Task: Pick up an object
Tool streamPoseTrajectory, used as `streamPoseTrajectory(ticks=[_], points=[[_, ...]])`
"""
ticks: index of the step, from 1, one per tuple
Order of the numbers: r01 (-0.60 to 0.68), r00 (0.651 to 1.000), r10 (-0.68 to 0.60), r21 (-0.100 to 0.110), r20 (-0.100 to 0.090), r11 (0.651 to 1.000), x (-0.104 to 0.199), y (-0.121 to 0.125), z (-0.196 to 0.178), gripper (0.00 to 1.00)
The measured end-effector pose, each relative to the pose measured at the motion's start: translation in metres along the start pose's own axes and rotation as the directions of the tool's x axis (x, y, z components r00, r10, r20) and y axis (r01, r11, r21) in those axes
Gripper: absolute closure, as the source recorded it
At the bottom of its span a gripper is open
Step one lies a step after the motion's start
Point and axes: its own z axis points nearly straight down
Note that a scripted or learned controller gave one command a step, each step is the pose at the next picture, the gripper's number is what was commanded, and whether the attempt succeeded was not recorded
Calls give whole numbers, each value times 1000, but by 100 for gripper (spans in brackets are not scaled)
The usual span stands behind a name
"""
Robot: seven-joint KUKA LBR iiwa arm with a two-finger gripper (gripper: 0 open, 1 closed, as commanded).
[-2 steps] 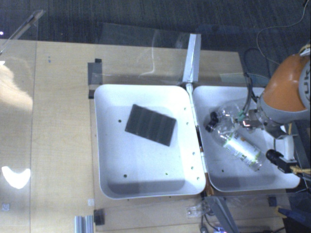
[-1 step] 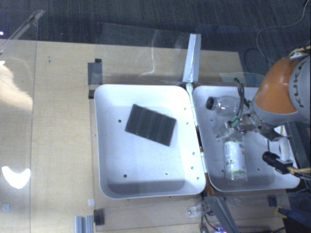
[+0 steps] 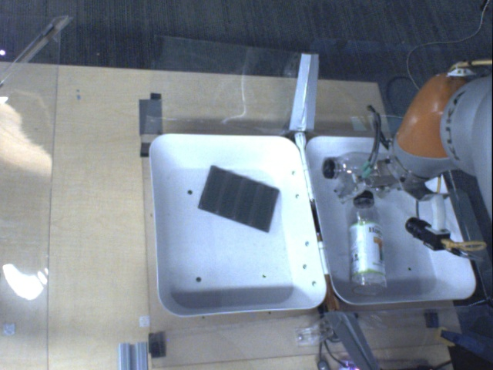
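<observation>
"Well, nearest us: what's in the right bin (image 3: pixel 416 272)?"

"A clear plastic bottle (image 3: pixel 367 249) with a label, lying on its side on the bin floor, its base close to the near rim."

"What could go wrong with picking it?"

"Rolling, mostly. It's round and smooth, and the white floor looks slick. A claw closing off the centre line, or across the shoulder where the body narrows, would likely squeeze it out sideways. Coming down too deep could pin it to the floor instead of taking it."

"And how does it lie?"

"Its long axis runs near to far, almost parallel with the wall between the two bins, leaning only a little. The base is toward us and the dark cap (image 3: pixel 363 200) points to the far side. I'd judge a grip should cross the body from left to right."

"Next back, the gripper?"

"The gripper (image 3: pixel 360 182) hangs just beyond the cap, over the neck end and not the label. It's all glare and metal there, so I cannot tell whether the claw is apart or together, and I wouldn't call the bottle held."

"And the left bin (image 3: pixel 177 268)?"

"It has a dark ribbed rectangular pad (image 3: pixel 239 197), flat and askew, well apart from the arm. Farther back is the arm's orange band (image 3: pixel 425 122)."
</observation>
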Motion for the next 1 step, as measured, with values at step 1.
streamPoseTrajectory(ticks=[1], points=[[4,1000,-3,-8,1,1000,1,3,-13,100]])
